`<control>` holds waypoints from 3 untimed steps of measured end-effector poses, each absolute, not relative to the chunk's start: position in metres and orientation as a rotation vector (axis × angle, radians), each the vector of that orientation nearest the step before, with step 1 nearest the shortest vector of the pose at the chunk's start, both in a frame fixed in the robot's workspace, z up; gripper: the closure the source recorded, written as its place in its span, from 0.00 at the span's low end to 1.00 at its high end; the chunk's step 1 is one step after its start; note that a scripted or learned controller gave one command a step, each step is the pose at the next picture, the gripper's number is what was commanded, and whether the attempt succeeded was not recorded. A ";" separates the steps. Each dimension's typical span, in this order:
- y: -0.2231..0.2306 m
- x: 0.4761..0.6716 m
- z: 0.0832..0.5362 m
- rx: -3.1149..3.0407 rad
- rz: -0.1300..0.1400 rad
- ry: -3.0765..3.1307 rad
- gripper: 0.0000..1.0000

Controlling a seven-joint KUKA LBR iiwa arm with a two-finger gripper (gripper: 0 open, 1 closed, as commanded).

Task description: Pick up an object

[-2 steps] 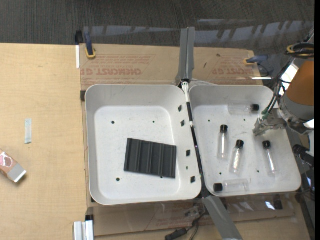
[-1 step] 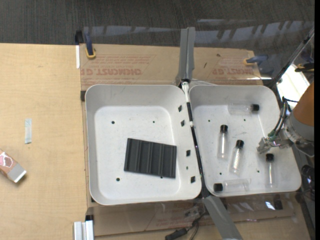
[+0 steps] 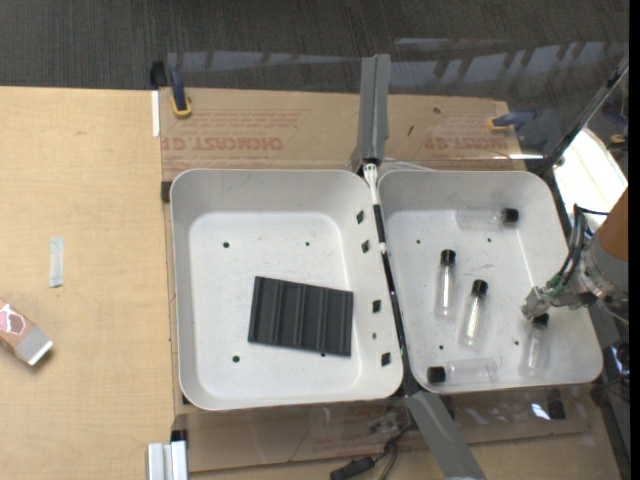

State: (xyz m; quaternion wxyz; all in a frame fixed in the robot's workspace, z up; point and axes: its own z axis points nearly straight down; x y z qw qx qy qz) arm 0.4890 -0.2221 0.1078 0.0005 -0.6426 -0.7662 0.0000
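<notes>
The likeliest target is a clear vial with a black cap [image 3: 536,344] lying on the floor of the right bin [image 3: 400,268], near its right wall. It is a small transparent tube, hard to make out against the white plastic, with its dark cap at the upper end. It lies flat, so nothing has been lifted yet. The pincer [image 3: 541,303] sits directly over that cap end, low in the bin, but whether it is spread or pressed together cannot be told, and no vial can be seen gripped in it. My reading is that the pick is at the reach-and-close stage, with the grasp and the lift still to do.

4 more clear vials lie in the same bin: 1 near the far wall [image 3: 487,216], 2 side by side in the middle [image 3: 445,280] [image 3: 472,312], and 1 along the near wall [image 3: 462,372]. All are well apart from the pincer.

The left bin [image 3: 185,268] holds a dark ribbed block [image 3: 301,315] lying flat near its centre. Out on the table [image 3: 80,168], a small eraser-like piece [image 3: 22,332] rests at the left edge.
</notes>
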 end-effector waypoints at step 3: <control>-0.222 0.491 0.092 -1.649 -0.001 -2.677 0.00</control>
